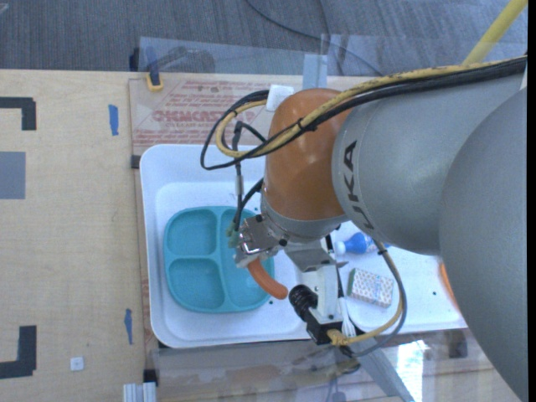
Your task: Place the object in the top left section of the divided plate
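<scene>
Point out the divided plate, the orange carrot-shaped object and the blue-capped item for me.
divided plate (194, 262): camera view, on the ridge between its two left sections.
orange carrot-shaped object (266, 283): camera view, on its exposed lower end.
blue-capped item (358, 243): camera view, on the blue part.

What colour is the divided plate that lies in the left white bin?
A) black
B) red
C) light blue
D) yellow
C: the divided plate is plainly light blue against the wall of the white bin, partly covered on its right side by the arm.
</scene>
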